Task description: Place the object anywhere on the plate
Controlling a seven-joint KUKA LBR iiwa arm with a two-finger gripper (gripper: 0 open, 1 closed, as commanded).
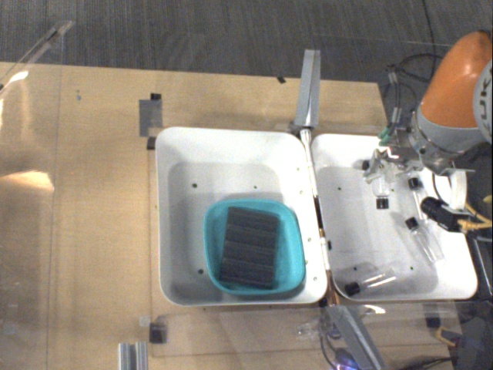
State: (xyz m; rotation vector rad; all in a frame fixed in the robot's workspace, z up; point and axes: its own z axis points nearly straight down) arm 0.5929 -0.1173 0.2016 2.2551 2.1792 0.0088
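Note:
A dark grey ribbed block lies flat on the teal plate, inside its rim. The plate sits in the front half of the left white bin. My gripper hangs over the back of the right bin, well to the right of the plate and apart from the block. Nothing shows between the gripper and the bin floor beneath it. The orange band of the arm rises above it at the right edge.
A clear tube with a black end lies at the front of the right bin, another clear piece towards its right side. A grey metal post stands behind the wall between the bins. Cables hang at the far right.

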